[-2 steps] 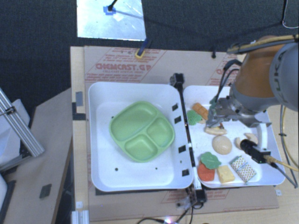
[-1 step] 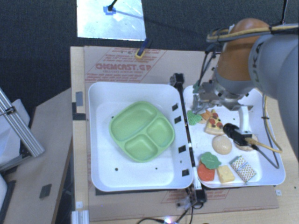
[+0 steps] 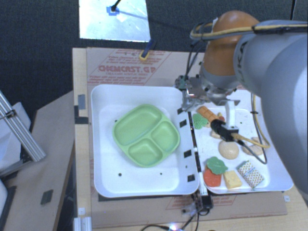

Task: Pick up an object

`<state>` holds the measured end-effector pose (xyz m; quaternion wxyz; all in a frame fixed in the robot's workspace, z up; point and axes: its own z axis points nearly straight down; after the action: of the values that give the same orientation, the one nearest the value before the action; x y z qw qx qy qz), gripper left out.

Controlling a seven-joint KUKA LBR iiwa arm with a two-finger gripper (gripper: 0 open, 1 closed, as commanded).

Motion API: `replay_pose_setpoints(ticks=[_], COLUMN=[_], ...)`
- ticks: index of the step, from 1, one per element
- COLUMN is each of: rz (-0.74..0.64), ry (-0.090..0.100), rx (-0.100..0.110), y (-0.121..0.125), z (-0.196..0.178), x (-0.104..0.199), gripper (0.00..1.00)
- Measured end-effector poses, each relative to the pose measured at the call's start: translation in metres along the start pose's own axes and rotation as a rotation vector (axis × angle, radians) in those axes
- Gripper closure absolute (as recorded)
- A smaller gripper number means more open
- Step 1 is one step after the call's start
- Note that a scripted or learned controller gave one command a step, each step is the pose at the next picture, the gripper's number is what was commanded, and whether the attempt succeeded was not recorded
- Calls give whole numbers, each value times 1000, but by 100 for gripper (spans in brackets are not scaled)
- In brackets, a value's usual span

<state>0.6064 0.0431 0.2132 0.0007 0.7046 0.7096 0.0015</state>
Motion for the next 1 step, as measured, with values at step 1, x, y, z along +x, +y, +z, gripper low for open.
replay_pose_setpoints(ticks=[1], rz=[1], ry=[0], rx=[-1], y=[31], z=[-9], x=[26], gripper=[100])
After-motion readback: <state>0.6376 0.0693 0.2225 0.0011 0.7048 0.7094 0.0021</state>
